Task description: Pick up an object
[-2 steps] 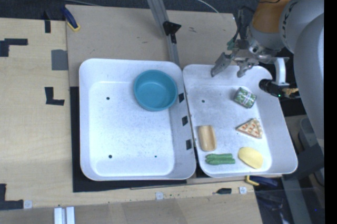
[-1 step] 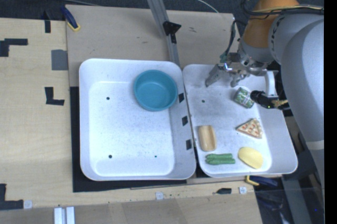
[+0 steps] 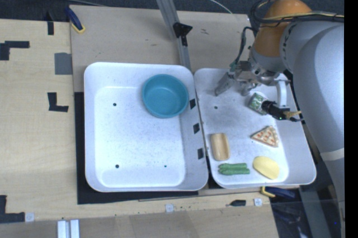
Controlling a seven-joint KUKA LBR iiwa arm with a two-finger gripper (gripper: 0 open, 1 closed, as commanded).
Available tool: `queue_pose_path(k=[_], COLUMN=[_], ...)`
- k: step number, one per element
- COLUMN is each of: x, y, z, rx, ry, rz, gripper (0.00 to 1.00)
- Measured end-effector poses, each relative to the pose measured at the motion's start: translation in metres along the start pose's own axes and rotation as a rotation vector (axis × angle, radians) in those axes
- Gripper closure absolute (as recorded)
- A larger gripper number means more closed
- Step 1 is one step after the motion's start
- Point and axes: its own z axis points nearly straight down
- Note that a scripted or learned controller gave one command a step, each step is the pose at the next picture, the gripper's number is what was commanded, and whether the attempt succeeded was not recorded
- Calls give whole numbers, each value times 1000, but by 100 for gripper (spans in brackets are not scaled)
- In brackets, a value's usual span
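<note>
Reaching in from the right, the grey arm holds its gripper [image 3: 241,86] over the far part of the right bin [image 3: 224,114]. One finger [image 3: 222,86] points to the left and the jaws look apart, with nothing between them. A small green object [image 3: 257,102] lies just right of the gripper. Nearer in the same bin lie a pizza slice [image 3: 265,136], a bread roll [image 3: 219,146], a green bean pod [image 3: 233,169] and a yellow lemon-like piece [image 3: 266,167]. The left bin [image 3: 112,147] holds a blue bowl [image 3: 165,95] at its far right corner.
</note>
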Motion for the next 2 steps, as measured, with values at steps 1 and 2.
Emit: queue_pose_path(k=[1, 2], x=[0, -4], y=[1, -5], z=[-12, -59], rx=[-2, -5], ry=[-1, 1], rz=[-2, 2], gripper=[100, 100])
